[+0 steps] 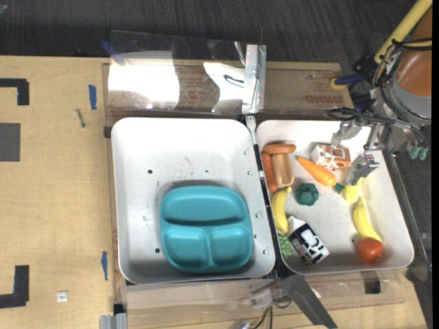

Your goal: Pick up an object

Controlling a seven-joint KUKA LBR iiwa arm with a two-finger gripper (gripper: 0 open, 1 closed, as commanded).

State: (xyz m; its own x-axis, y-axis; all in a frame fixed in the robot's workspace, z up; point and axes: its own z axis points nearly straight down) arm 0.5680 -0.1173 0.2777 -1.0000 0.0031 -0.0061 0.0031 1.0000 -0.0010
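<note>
The right bin [400,214] holds several toy foods: a hot dog [280,163], a carrot [317,171], a green broccoli [307,195], a yellow banana [280,211] by the divider, a second banana [363,219], and a red tomato [370,250]. An orange-and-white carton [333,157] and a black-and-white box [306,243] lie there too. My gripper [361,168] hangs over the bin's right half, just right of the carrot and the carton and above a small yellow piece [350,192]. Nothing is seen held in it.
The left bin [130,184] carries a teal divided plate [204,228] in its near half. A clear plastic sheet and a strip of tape [252,81] lie behind the bins. The arm's orange band [416,74] and cables stand at the far right.
</note>
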